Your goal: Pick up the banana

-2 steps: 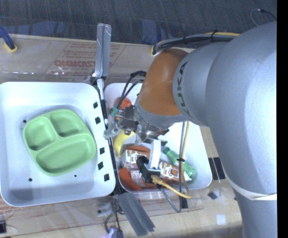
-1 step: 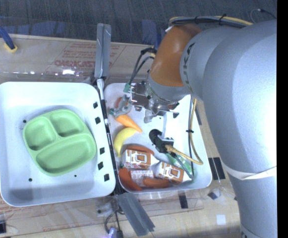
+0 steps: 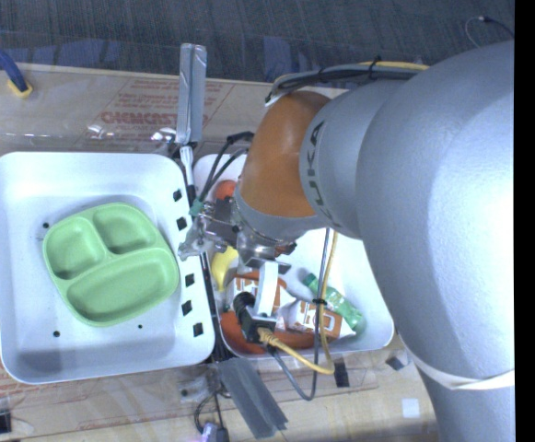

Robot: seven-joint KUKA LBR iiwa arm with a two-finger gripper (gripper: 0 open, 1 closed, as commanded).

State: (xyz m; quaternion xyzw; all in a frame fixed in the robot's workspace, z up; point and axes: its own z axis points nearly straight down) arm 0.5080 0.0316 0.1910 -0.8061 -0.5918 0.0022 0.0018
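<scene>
Camera view: banana (image 3: 221, 267), a yellow sliver at the right bin's (image 3: 348, 263) 9 o'clock wall, just 6 o'clock of the hand (image 3: 214, 233), whose grip cannot be told; likely light, soft, bruisable, so take it mid-body, across its width.

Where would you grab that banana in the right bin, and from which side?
Probably from straight above, pinching across the narrow width of the banana. It lies close by the left wall of the right bin, with clutter on its other side, so sideways approaches look blocked.
</scene>
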